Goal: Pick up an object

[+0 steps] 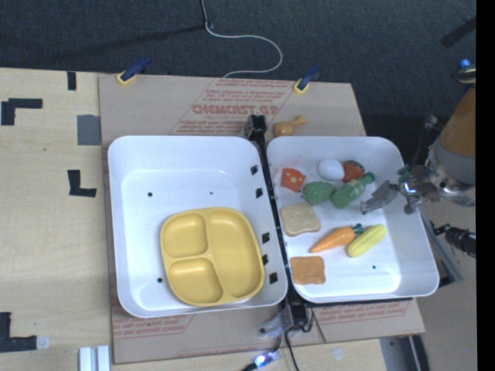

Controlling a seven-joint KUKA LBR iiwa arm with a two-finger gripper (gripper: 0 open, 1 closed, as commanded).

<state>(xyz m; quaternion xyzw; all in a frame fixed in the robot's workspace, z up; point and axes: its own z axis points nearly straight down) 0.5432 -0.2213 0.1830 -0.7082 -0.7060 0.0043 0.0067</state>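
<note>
Pincer [380, 199]: hovers low over the right bin's [414, 280] right side, just beside the green veg; whether it's open, cannot tell, nothing visibly gripped.
Arm [456, 157]: reaches in from the right, orange band up top.
Right bin: egg [330, 169], tomato [353, 170], green veg [349, 192], red wedge [293, 179], bread [299, 219], carrot [334, 239], corn [366, 239], toast [308, 270].
Left bin [135, 176]: yellow divided plate [211, 255] sits front and centre.
Counter [46, 246]: cardboard under both bins.
</note>
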